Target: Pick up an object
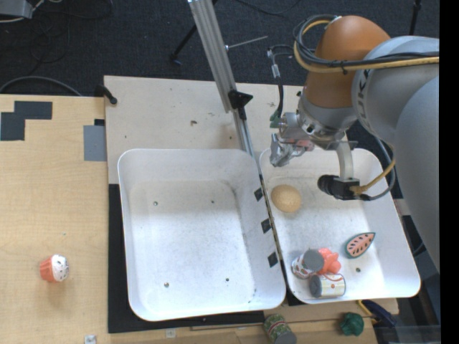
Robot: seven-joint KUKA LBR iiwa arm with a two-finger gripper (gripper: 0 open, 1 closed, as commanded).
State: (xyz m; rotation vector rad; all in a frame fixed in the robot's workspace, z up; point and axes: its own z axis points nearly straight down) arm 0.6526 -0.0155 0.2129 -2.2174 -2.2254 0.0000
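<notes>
Gripper (280, 155) hangs over the back-left corner of the right bin (409, 274), close to the seam between the bins. Can't tell whether it's released or clenched from this angle, and nothing visible is in its grasp.

The nearest thing is the tan ball (287, 198), just in front of the gripper on the bin floor. It sits near the left wall, apart from everything else.

The rest of the right bin is clustered at the front:
- The grey lump (309, 261) and orange toy (330, 260) are touching.
- The white cup (327, 286) lies on its side just in front of them, near the front rim.
- The melon slice (360, 244) lies flat to their right, on its own.
- Bare white floor runs between the ball and this cluster.

The left bin (186, 235) shows bare white floor with a few dark specks. Three black clips (265, 225) sit along the seam where the rims meet.

A metal rail (219, 56) slants from the back down to the seam's far end, right beside the gripper.

The bins sit on a pale board (165, 110) with dark carpet (107, 34) behind it. On the wood table (43, 192) to the left is a small orange-white toy (54, 269), well apart from the bins. A green thing (351, 324) and a dark can (278, 328) lie beyond the front rims.
</notes>
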